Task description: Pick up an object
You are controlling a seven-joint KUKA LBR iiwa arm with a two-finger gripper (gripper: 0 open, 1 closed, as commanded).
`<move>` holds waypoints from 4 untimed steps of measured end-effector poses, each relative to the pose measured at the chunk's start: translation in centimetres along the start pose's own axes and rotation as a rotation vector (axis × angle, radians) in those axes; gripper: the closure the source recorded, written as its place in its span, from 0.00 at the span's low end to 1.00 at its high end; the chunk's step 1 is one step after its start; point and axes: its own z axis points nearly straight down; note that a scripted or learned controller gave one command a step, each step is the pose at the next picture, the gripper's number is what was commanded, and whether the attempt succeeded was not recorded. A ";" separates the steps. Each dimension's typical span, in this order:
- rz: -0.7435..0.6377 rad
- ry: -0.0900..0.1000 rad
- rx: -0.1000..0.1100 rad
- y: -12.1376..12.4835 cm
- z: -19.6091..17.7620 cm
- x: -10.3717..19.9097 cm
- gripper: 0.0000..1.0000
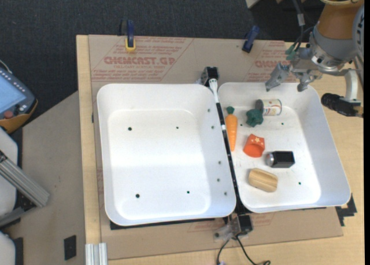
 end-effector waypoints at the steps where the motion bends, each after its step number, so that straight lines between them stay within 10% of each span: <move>1: -0.010 0.006 0.003 0.0 2.0 11.0 0.00; 4: 0.000 0.000 0.002 0.0 1.9 10.2 0.00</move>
